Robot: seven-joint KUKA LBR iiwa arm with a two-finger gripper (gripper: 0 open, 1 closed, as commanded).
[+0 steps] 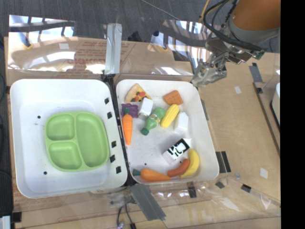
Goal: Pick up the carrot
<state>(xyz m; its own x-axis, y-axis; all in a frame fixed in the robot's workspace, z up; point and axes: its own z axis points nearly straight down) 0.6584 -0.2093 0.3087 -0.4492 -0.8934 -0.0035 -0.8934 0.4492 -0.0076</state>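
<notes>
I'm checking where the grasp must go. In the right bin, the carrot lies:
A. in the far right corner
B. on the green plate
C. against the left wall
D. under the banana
C: the carrot lies lengthwise by the right bin's left wall, just below a purple toy.

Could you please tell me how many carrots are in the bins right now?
2. One carrot lies along the right bin's left wall, below the purple toy. The other carrot lies at its bottom edge, touching the sausage. None seems hidden.
</notes>
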